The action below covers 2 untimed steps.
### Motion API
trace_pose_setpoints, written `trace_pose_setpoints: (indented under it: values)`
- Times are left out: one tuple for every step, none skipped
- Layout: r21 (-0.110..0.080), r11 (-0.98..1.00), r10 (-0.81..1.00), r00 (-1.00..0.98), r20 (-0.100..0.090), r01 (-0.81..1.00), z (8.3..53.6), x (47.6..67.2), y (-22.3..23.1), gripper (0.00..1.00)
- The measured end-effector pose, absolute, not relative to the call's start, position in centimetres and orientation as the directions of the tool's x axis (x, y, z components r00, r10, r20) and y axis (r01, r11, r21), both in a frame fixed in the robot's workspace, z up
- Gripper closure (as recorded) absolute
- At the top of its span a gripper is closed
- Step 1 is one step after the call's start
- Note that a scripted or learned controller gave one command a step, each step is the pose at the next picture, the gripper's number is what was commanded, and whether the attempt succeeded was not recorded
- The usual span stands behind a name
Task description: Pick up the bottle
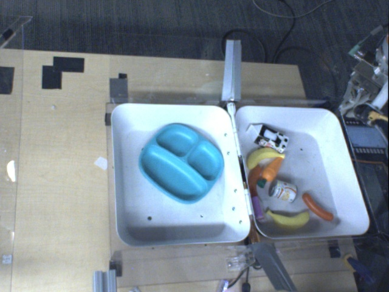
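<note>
Presently hangs at the scene's right edge: grey two-finger gripper (366,81), blurred, past the far corner of the right-hand shallow white bin (340,126). Cannot tell whether open or closed. Looks parked there to leave the bin unobstructed.

Well apart, down and left of the gripper, lies the small white labelled plastic bottle (283,191), on its side, probably because tipped in loose. Touches an orange carrot-shaped toy (268,170) on the side away from the gripper. Just beyond, a curved yellow toy banana (289,219) and an orange-red toy sausage (318,207). Calls for a long reach, then a careful descent between crowding neighbours.
</note>
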<state>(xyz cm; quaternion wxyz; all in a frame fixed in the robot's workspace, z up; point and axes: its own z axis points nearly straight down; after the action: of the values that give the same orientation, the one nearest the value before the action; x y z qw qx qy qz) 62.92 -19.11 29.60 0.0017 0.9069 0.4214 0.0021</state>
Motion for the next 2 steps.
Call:
trace_pose_setpoints:
  values:
    - [0.001,-0.652,0.758,0.652,0.002,0.758,22.1,56.7,-18.5,1.0]
    - [0.009,-0.697,0.717,0.697,0.007,0.717,8.9,51.0,-17.6,1.0]
